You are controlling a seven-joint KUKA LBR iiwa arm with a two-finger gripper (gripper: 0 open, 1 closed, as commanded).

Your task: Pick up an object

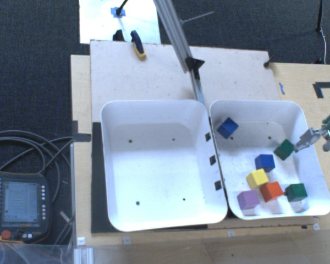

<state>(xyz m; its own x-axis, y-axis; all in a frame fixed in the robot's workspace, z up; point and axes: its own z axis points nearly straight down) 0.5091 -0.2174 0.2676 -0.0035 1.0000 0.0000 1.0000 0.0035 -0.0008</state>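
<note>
The right bin [297, 110] holds several small blocks. A dark green block [284, 148] sits tilted near the bin's right wall, right at the tip of my gripper [304, 139], which reaches in from the right edge. I cannot make out whether the block is in its grasp. Below lie a blue block [264, 162], a yellow block [257, 178], an orange block [271, 191], a purple block [248, 199] and another green block [296, 191]. A second blue block [227, 127] lies alone at the bin's far left.
The left bin [107, 147] stands beside the right one, their walls touching. A slanted metal rail [173, 26] crosses above the bench. A teach pendant [19, 205] with cables lies on the floor at the left.
</note>
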